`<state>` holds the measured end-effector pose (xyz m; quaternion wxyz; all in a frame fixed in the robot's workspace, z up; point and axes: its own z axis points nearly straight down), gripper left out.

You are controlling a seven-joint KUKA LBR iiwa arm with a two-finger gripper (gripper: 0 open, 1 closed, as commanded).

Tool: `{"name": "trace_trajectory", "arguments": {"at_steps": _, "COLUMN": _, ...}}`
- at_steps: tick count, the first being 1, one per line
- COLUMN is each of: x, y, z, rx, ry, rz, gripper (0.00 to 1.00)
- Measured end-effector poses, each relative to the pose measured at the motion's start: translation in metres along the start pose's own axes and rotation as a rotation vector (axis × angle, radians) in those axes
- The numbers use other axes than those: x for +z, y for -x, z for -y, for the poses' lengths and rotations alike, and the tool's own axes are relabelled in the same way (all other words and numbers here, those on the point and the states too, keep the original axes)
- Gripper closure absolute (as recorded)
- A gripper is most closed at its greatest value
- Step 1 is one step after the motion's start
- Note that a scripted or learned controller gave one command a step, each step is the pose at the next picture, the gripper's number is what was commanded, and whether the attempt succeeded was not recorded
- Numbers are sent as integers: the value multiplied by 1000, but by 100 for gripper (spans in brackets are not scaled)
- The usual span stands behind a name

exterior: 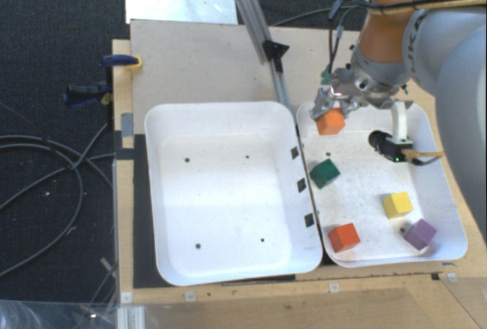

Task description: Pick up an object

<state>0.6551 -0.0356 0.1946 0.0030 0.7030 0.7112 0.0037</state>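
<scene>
I see the gripper [332,108] at the far left corner of the right bin [449,240], and an orange block [330,122] sits right at its fingertips, just below them in the camera view. The metal fingers seem to flank the block's top edge, but I cannot tell whether they are clenched on it or merely standing over it, nor whether the block is off the bin floor. That relation decides the next move: if the block is truly between the fingers, a straight lift should do.

The block looks like a small cube, bright orange, matte, turned a little askew to the bin wall, with no long axis to favour.

Away from the fingers, toward the near side, lie a green block [324,173], a red-orange block [344,237], a yellow block [396,204] and a purple block [419,233].
</scene>
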Motion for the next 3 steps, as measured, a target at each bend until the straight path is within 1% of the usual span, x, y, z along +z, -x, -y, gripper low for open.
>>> {"name": "trace_trajectory", "arguments": {"at_steps": 1, "x": 5, "y": -5, "z": 12, "rx": 6, "ry": -11, "rz": 1, "gripper": 100}}
{"name": "trace_trajectory", "arguments": {"at_steps": 2, "x": 4, "y": -68, "z": -27, "rx": 0, "ry": -5, "rz": -2, "gripper": 100}}
{"name": "trace_trajectory", "arguments": {"at_steps": 3, "x": 4, "y": -106, "z": -35, "rx": 2, "ry": -7, "rz": -1, "gripper": 100}}
